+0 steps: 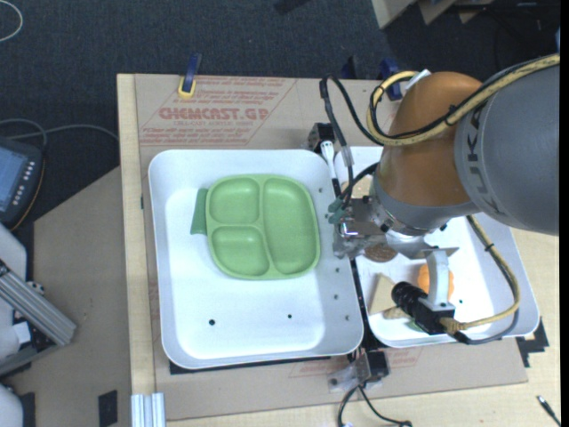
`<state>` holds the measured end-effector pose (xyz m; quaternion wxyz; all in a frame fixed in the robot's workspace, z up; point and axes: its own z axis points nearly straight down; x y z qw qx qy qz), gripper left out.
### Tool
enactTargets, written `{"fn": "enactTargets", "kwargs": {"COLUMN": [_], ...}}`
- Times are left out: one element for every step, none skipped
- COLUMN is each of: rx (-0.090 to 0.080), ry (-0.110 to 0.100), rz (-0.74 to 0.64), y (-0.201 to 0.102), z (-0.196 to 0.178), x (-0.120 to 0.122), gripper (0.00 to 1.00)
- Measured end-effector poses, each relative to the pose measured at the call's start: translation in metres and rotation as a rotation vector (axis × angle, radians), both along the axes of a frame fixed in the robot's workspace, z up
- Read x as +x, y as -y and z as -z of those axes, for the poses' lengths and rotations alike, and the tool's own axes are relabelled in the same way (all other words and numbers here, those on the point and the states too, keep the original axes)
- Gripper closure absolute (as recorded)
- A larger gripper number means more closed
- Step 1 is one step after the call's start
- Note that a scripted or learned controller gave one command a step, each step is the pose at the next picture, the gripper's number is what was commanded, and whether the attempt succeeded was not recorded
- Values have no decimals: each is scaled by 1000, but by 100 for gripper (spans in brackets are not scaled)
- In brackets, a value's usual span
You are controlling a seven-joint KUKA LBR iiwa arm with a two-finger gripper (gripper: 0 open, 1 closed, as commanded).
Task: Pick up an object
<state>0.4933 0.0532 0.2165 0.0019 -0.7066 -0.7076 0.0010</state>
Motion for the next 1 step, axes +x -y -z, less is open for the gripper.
{"fn": "enactTargets", "kwargs": {"rx": [0], "ry": [1], "rz": [2], "y": [1], "z": [-2], "x": [-1], "gripper": [100]}}
